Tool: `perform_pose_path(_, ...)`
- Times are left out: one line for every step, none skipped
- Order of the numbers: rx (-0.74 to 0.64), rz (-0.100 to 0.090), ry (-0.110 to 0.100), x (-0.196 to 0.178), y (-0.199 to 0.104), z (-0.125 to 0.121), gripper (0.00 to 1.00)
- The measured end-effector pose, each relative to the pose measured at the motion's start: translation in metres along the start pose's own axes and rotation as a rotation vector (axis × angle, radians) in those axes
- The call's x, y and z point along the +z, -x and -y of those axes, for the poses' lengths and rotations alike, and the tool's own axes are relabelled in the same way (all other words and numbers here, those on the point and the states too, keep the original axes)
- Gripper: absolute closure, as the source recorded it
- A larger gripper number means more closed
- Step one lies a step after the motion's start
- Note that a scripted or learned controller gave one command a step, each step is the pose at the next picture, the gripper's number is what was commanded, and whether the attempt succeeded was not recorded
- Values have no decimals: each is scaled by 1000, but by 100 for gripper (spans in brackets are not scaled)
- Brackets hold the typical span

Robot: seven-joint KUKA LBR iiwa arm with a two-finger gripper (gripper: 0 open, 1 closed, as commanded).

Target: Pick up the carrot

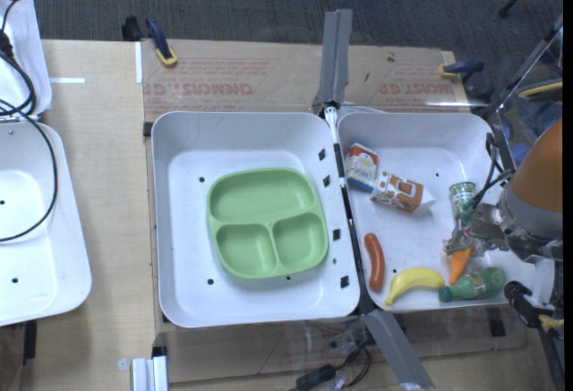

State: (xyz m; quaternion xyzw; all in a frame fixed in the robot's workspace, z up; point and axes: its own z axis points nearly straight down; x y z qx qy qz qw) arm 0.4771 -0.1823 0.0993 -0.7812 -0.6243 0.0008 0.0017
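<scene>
The carrot [457, 267] is a short orange piece in the right bin [421, 134], near its front right corner. It lies tilted, with its tip pointing toward the front. My gripper [467, 242] hangs directly over the carrot's upper end, and its metal parts hide where the two meet. The grey arm with its orange band [546, 174] comes in from the right over the bin's rim.
A yellow banana [414, 282] and a green bottle [473, 287] lie right beside the carrot at the front. A red sausage [375, 259], two small cartons [362, 167] [399, 192] and a green-white can [463, 198] share that bin. The left bin [179, 201] holds a green divided plate [267, 222].
</scene>
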Motion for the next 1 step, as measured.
perform_pose_path(-67, 1, 1, -63, -46, 10, 100)
